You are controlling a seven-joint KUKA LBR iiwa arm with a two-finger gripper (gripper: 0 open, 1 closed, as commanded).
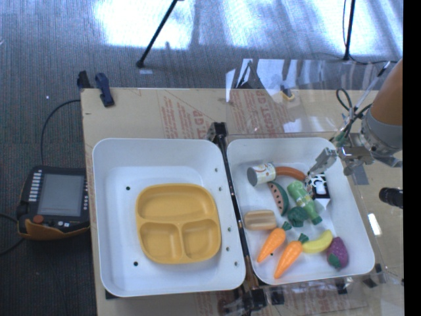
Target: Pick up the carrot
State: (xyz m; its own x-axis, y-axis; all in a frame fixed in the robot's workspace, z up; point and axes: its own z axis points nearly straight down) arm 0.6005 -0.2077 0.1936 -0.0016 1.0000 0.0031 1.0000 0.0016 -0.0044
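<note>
Step in hand: approach. The carrot is not yet grasped.

Landmark: the right bin (299, 147), one of two white bins side by side on the worktop (158, 114).

Two carrots lie in the near part of the right bin, side by side and almost touching. The left carrot (271, 243) lies just near of a bread roll (260, 220); the right carrot (288, 258) lies just beside a banana (318, 243). Both point their orange tips toward the near left, with green tops toward the bin's centre. Either would satisfy the task as worded.

The end effector (327, 158) hovers over the far right part of the right bin, above a black-and-white carton (319, 185) and well apart from both carrots. One finger shows as a slim grey bar; whether the fingers stand open or closed cannot be told from this view. Nothing is seen between them.

Other contents of the right bin: a can (262, 174), a sausage (291, 172), a watermelon slice (278, 197), green vegetables (303, 206) and grapes (337, 251) at the near right. The left bin (105, 176) holds a yellow divided plate (177, 222).

Judgement on the next move: the arm needs to travel toward the near side of the right bin, set its fingers across one carrot's narrow width, and descend. The crowding is the main risk; the neighbouring carrot, the roll and the banana leave little room for the fingers.
</note>
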